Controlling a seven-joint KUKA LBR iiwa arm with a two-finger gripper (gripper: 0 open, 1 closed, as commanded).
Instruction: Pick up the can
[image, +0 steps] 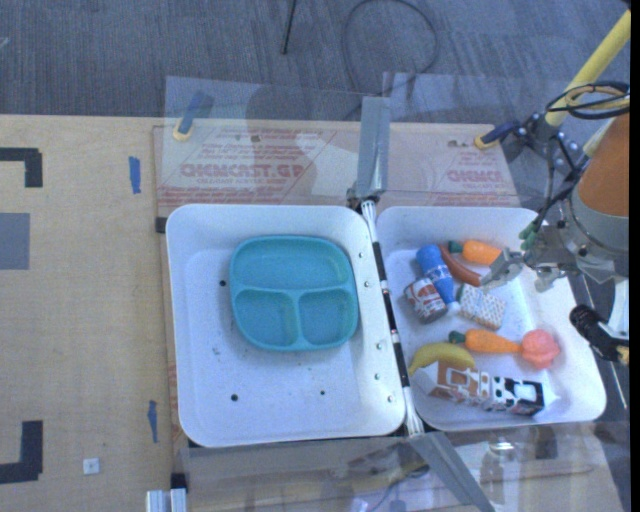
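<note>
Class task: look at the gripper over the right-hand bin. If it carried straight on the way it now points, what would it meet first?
The gripper points left and downward, so it would probably meet the hot dog or the waffle before the can. Depth is unclear from this single view.

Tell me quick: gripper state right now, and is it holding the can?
Gripper: open, holding nothing, above the right bin; the can lies in that bin, apart from it.

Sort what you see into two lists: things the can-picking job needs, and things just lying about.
Needed: can; gripper.

Lying about: blue bottle, carrot, banana, carton, teal divided plate, pink ball.
</note>
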